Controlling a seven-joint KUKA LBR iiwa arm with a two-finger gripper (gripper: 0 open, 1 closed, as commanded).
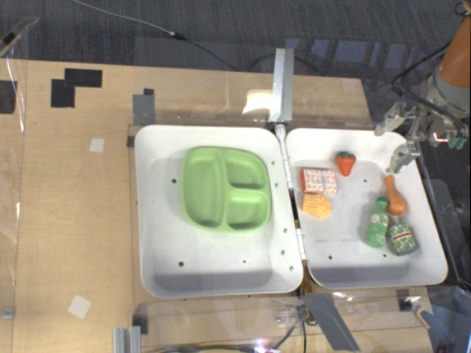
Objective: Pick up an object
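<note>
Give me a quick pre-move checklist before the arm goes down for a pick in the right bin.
1. Gripper carries nothing: ok, it sits above the right bin's far right corner, no item between its fingers.
2. Fingers open enough: cannot tell.
3. Items in the bin: ok, strawberry, patterned box, yellow block, drumstick, green bottle.
4. Isolated target: ok, strawberry lies apart.
5. Clutter: not ok, drumstick, bottle and green packet bunch together.
6. Green plate in left bin: ok.
</note>
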